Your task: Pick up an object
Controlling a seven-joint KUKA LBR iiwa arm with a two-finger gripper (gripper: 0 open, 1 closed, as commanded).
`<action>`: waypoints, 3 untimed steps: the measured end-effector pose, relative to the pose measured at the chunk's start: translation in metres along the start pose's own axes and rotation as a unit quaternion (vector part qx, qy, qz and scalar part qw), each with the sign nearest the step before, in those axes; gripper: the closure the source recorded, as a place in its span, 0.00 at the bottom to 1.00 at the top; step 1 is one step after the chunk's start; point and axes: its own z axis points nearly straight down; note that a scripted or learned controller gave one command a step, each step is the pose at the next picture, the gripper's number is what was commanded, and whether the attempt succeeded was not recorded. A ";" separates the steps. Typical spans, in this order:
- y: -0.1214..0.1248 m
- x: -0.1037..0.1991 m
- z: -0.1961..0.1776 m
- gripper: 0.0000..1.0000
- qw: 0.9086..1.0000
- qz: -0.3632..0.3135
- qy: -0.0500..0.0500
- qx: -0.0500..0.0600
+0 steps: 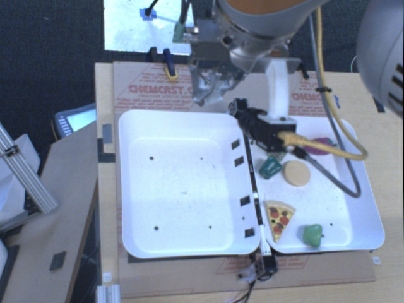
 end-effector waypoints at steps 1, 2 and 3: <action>-0.001 0.000 -0.001 0.00 1.000 0.000 0.001 -0.001; 0.000 0.000 -0.013 1.00 1.000 -0.001 0.001 -0.002; 0.000 0.000 -0.013 0.00 1.000 0.000 0.001 -0.002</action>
